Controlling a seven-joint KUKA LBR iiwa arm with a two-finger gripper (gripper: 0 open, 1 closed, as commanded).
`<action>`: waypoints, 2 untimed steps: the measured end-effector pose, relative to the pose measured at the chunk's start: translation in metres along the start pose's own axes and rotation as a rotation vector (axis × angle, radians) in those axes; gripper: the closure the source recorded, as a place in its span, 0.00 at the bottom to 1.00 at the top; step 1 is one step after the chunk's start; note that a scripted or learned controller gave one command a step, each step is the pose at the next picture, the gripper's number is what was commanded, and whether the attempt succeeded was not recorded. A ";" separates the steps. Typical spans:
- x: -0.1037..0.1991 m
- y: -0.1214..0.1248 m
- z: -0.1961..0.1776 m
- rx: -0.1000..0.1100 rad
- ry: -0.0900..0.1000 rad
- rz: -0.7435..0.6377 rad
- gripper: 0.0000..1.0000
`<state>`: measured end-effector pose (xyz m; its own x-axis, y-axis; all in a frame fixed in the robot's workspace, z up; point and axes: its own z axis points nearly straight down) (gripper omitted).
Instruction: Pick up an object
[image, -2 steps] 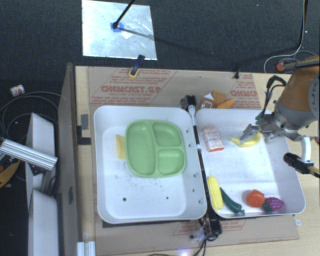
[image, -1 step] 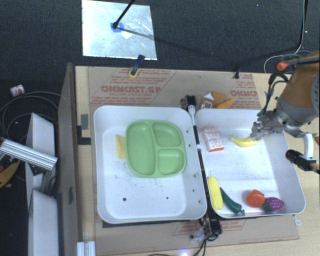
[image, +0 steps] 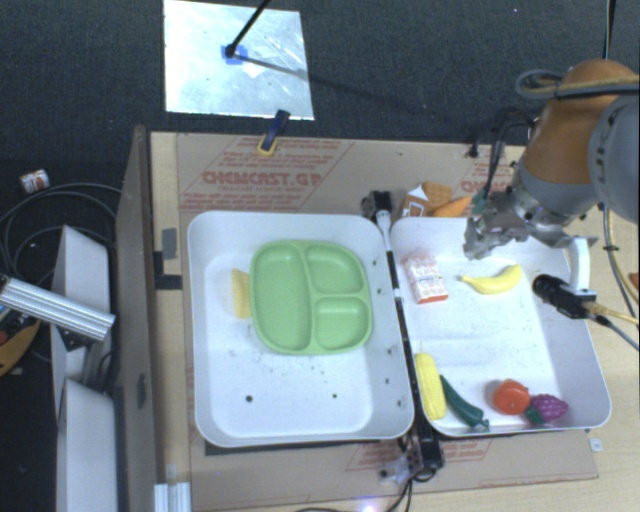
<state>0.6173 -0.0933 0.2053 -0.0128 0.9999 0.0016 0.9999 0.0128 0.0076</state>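
Hanging above the far end of the right bin (image: 500, 335), the gripper (image: 485, 243) is seen just beside one yellow banana (image: 493, 283); whether it is spread or pressed together cannot be told. Six things are counted in that bin: the banana, one red-and-white box (image: 426, 279) near the dividing wall, and, grouped along the near edge, one corn cob (image: 430, 386), one dark green vegetable (image: 461, 402), one red tomato (image: 510, 397) and one purple grape bunch (image: 548, 408). Two things are counted in the left bin (image: 300, 405): one green divided plate (image: 308, 298) and one yellow piece (image: 240, 293) at its left rim.
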 end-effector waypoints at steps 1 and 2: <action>-0.006 -0.002 0.004 0.005 -0.002 0.009 0.00; -0.021 -0.016 0.123 0.003 0.003 0.015 0.00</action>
<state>0.6025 -0.1144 0.0823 0.0021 1.0000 0.0050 1.0000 -0.0021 0.0044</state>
